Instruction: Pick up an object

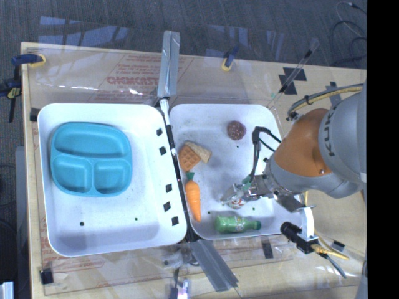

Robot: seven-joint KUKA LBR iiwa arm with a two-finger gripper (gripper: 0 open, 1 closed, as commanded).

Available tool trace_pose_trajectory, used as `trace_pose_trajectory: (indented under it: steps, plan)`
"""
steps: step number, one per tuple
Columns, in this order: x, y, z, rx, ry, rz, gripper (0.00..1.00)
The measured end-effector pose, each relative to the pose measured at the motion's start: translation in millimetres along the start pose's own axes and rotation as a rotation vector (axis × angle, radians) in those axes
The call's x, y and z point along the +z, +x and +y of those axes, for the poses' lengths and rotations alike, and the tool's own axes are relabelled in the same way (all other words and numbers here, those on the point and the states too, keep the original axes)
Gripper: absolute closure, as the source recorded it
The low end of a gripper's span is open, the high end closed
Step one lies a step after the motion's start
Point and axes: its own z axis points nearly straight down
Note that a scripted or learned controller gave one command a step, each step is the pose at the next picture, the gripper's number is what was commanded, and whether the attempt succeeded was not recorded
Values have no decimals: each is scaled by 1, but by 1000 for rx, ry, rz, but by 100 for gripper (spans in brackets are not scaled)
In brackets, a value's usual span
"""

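Observation:
In the right bin [212,114] lie a waffle-like tan piece [192,154], an orange carrot [193,198], a green bottle [235,223] on its side and a round brown cookie [235,129]. My gripper [237,196] hangs low over the bin floor, right of the carrot and just above the bottle. Nothing shows between its fingers. The grey arm with its orange band [299,151] comes in from the right.
The left bin [93,229] holds a blue divided tray [90,159]. A grey divider with black clips [168,167] separates the bins. Cables and clamps lie around the bench edges.

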Motion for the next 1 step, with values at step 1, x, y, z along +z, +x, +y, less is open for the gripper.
trace_pose_trajectory:
  steps: [1]
  plan:
    - [-111,51,62,83,-4,0,100]
